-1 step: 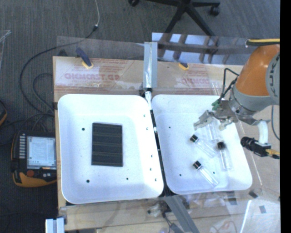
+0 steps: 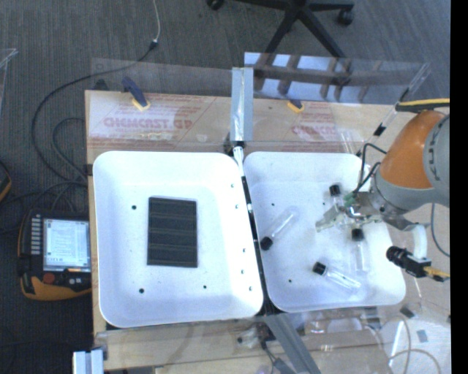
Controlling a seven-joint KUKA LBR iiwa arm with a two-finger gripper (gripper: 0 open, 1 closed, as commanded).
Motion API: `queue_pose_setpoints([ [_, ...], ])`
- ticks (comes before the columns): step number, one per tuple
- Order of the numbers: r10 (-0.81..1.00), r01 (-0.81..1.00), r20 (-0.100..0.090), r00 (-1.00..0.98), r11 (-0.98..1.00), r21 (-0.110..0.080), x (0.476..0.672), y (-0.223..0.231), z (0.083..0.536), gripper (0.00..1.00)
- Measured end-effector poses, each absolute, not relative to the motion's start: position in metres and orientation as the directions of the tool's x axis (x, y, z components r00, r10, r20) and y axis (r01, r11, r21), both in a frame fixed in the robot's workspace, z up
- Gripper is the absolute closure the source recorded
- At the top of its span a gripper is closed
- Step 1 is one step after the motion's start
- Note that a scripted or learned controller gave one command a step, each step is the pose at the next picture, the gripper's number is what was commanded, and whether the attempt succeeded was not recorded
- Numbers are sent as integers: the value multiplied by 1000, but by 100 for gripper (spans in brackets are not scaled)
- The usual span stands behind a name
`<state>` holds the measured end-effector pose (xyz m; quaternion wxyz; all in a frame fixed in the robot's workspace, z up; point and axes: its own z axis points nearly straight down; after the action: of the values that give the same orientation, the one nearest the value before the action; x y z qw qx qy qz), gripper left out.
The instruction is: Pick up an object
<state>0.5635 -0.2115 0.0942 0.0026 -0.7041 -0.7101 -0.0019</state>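
My gripper (image 2: 338,217) hangs low over the right bin (image 2: 292,292), at its right middle, with the orange-banded arm (image 2: 409,161) behind it. Several clear vials with black caps lie in that bin. One vial (image 2: 276,226) lies at a slant to the left of the gripper. Another vial (image 2: 336,276) rests near the front. A third vial (image 2: 359,252) lies just below the gripper, and a black cap (image 2: 335,190) shows just above it. In the left bin (image 2: 117,292) lies a flat black ribbed rectangle (image 2: 172,231).
A metal divider (image 2: 241,109) stands behind the seam between the bins. A handheld pendant (image 2: 57,252) lies on the floor at the left. Chair legs (image 2: 307,22) stand beyond the bench. Cables and a black fitting (image 2: 402,257) sit at the right bin's right rim.
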Motion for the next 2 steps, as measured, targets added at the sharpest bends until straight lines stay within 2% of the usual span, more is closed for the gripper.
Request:
queue_pose_setpoints([
  [1, 986, 985, 3, -169, 169, 15, 639, -215, 91, 0],
  [2, 986, 986, -4, -168, 168, 12, 638, -218, 97, 100],
])
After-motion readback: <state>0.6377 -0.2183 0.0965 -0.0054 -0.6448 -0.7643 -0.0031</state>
